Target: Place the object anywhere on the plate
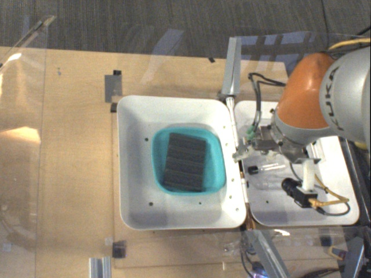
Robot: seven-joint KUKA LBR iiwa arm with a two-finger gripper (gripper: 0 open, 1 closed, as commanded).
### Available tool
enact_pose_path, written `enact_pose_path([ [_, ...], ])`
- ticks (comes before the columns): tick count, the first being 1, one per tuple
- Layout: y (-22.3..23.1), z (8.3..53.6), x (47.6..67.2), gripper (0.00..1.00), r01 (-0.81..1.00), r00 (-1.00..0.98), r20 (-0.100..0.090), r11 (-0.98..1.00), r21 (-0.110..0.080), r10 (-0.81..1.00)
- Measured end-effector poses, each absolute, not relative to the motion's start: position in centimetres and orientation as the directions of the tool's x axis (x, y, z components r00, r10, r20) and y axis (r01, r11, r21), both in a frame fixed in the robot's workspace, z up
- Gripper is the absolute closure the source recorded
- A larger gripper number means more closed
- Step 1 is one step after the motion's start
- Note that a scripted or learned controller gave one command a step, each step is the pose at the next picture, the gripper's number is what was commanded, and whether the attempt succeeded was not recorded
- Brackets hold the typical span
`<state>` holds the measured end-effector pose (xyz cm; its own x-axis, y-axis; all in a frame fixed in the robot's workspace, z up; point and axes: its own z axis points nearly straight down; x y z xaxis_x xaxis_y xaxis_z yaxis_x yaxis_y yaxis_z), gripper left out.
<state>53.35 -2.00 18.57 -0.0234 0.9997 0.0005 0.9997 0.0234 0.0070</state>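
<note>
A dark ridged block [185, 161] lies on the teal plate [217, 167] in the left bin [133, 155]; tool state unclear.

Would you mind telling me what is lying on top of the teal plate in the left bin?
A dark ribbed block lies on the teal plate, covering most of its middle. The plate sits on the floor of the left bin. What is under the block cannot be seen.
</note>
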Motion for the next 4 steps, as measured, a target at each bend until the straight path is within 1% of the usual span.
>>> enact_pose_path([
  [1, -1.9, 25.9, 61.9, 0.0, 1.0, -0.003, -0.001, 0.003, 0.01, 1.0],
  [2, -3.4, 35.5, 57.6, 0.0, 0.992, 0.128, 0.0, -0.128, 0.011, 0.992],
  [3, -5.8, 43.7, 55.8, 0.0, 0.942, 0.336, 0.002, -0.336, 0.013, 0.942],
  [4, -10.8, 42.4, 52.1, 0.0, 0.895, 0.447, 0.001, -0.447, 0.009, 0.895],
])
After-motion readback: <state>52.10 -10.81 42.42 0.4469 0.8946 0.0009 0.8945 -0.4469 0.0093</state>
